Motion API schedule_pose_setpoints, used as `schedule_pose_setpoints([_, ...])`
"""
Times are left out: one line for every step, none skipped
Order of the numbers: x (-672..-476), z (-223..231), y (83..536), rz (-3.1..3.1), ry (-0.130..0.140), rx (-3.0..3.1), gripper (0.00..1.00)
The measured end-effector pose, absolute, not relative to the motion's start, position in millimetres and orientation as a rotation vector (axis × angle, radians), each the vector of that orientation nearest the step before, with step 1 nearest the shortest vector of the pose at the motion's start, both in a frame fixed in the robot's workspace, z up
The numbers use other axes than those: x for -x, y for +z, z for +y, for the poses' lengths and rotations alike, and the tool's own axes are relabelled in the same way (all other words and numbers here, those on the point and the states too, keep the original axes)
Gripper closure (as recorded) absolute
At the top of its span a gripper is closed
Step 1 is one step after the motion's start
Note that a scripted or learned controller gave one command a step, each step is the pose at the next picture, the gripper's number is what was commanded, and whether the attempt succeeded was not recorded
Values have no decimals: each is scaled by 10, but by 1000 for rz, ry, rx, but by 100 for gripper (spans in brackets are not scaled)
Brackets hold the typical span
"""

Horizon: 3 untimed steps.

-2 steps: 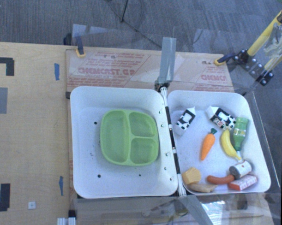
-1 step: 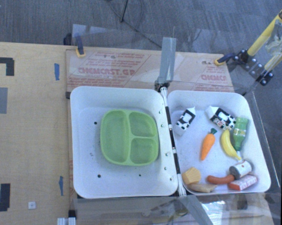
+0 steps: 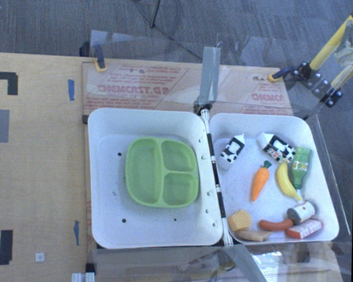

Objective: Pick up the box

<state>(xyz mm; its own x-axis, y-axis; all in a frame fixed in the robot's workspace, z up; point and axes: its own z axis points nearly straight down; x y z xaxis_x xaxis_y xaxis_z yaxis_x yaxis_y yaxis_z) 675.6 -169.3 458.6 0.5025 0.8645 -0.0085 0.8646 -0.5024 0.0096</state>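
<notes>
- Down and to the right of the carrot, beyond the sausage: small red-and-white box, lying flat on a long face, hard by the rim of the right bin.
- Judged light, stiff and hollow, probably card or thin plastic. Smooth printed faces, perhaps slick, so likelier to skid or tip than to crush.
- Best hold, by judgement: across the two long sides at mid-length. Little room there, with a short white roll just beside it on the carrot's side.
- Claw: cannot tell whether open or closed.
- Right of the carrot: curved yellow banana, glossy, and a green bottle.
- Above the carrot, left and right: two cow-patterned cartons, angular.
- Below the carrot: tan bread pieces, matte and rounded.
- Far left of the carrot: pale green divided plate, smooth, with rounded corners.
</notes>
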Motion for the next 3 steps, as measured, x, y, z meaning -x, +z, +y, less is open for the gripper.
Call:
schedule_pose_setpoints([-6772,-1679,4688,1564,-4,-2706,100])
schedule_pose_setpoints([-6598,-1675,3925,1158,-6,-2924,100])
schedule_pose_setpoints([-6613,-1668,4022,1163,-4,-2922,100])
